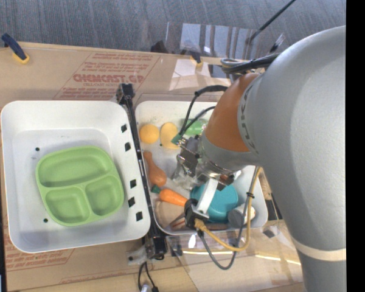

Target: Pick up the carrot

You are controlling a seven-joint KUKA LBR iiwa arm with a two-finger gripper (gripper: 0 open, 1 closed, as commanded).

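Observation:
The carrot (173,196) is small and orange with a green top pointing left. It lies near the front left of the right bin (147,111). My gripper (184,165) hangs low over the middle of that bin, just up and right of the carrot, at the end of the grey arm with the orange band (228,120). I see nothing held in it. The arm hides the right part of the bin.
A brownish-orange sausage-like piece (154,169) lies just above the carrot. An orange ball (148,132), a yellow piece (168,133) and a green piece (195,126) sit at the back. A teal object (222,204) lies at the front right. A green divided plate (79,185) rests in the left bin (18,120).

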